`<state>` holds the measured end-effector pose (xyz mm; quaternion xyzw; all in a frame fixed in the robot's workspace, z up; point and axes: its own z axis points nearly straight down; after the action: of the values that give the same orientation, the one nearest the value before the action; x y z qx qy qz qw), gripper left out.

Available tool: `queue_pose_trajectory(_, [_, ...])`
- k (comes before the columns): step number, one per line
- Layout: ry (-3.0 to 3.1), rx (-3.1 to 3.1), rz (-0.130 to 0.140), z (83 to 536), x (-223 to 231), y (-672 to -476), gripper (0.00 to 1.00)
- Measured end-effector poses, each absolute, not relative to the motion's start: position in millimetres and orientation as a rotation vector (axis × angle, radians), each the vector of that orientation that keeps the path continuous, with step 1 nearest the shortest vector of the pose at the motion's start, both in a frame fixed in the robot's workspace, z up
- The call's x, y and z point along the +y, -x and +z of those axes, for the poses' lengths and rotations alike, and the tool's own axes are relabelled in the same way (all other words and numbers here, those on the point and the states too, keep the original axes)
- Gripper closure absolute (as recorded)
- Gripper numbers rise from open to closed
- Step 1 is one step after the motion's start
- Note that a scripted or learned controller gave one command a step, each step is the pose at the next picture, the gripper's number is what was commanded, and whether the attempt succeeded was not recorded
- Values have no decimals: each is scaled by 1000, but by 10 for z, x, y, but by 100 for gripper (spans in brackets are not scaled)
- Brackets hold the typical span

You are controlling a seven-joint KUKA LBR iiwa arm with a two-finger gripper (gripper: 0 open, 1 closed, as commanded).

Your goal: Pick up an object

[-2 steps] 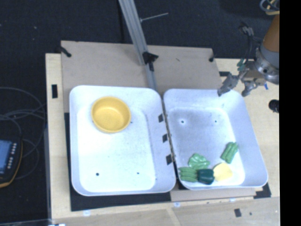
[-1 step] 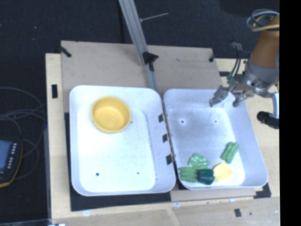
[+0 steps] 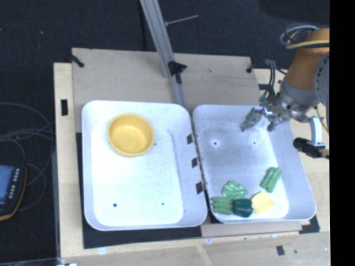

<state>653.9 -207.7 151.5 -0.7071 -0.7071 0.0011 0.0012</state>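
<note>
From the camera view, the gripper hangs over the far part of the right bin, near its far right corner, with the grey arm and its orange band reaching in from the right. Its two fingers stand spread apart with nothing between them, so it is open and empty. The candidates for picking lie well apart from it, clustered at the near end of the same bin: a ribbed green piece, a light green lumpy piece, a darker green piece at the near left, a dark teal block and a yellow piece, several of them touching. What each toy represents is hard to tell at this sharpness. A yellow bowl sits in the far part of the left bin.

The pick itself looks not yet begun; this reads as the approach stage. The next move calls for travelling toward the near end and descending over one item, probably the ribbed green piece, which stands slightly apart from the crowd.
</note>
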Motion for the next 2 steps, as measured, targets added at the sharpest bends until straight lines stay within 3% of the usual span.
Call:
queue_pose_trajectory(1, [2219, -2220, 4, 992, -2078, -6528, 0])
queue_pose_trajectory(2, [2223, -2224, -1, 1131, -2087, -6545, 100])
